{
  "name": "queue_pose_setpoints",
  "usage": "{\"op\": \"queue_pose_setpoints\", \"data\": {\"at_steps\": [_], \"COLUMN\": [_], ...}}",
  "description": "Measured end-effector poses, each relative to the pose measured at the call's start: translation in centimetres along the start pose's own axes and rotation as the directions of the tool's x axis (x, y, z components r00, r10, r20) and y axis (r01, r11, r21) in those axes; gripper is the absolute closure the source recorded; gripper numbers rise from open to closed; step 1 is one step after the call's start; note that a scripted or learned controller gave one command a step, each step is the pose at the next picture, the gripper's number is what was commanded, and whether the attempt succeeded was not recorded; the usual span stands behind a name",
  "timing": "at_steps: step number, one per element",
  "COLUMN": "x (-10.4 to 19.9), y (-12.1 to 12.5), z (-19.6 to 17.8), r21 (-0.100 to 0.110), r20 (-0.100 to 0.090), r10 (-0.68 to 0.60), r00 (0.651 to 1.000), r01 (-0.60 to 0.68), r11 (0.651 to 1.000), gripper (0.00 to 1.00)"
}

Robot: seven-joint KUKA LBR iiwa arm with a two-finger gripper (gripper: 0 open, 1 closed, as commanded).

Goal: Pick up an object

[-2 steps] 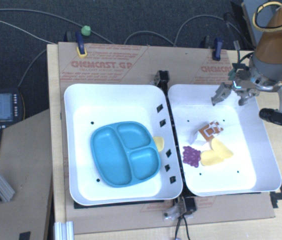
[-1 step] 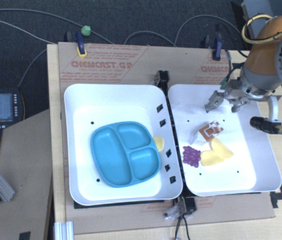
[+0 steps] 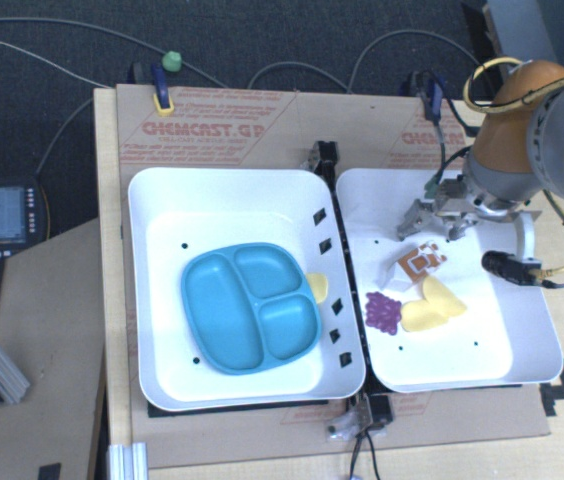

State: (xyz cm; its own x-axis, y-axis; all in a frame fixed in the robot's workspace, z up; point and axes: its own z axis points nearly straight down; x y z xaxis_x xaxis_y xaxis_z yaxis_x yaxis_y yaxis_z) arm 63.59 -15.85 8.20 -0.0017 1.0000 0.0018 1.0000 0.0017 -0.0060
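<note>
My gripper (image 3: 432, 230) hovers over the back of the right bin (image 3: 522, 358), its two fingers spread open with nothing between them. Just in front of it lies a small brown and white object (image 3: 421, 263). Further forward sit a pale yellow object (image 3: 434, 306) and, touching its left side, a purple bunch of grapes (image 3: 383, 311). The grey arm with its orange band (image 3: 512, 128) comes in from the upper right.
The left bin (image 3: 162, 208) holds a blue divided plate (image 3: 252, 306), with a small yellow piece (image 3: 317, 287) at its right edge. Black clips line the wall between the bins. Cables and clamps lie behind the bench's back edge.
</note>
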Motion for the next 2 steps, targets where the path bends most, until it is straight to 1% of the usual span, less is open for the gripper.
{"op": "queue_pose_setpoints", "data": {"at_steps": [1, 2], "x": [0.0, -0.1], "y": [0.2, 0.2], "z": [-1.5, -5.8], "r21": [-0.007, -0.011], "r20": [0.0, 0.003], "r10": [0.0, 0.0], "r00": [1.0, 1.0], "r01": [0.0, 0.0], "r11": [1.0, 1.0], "gripper": [1.0, 1.0]}}
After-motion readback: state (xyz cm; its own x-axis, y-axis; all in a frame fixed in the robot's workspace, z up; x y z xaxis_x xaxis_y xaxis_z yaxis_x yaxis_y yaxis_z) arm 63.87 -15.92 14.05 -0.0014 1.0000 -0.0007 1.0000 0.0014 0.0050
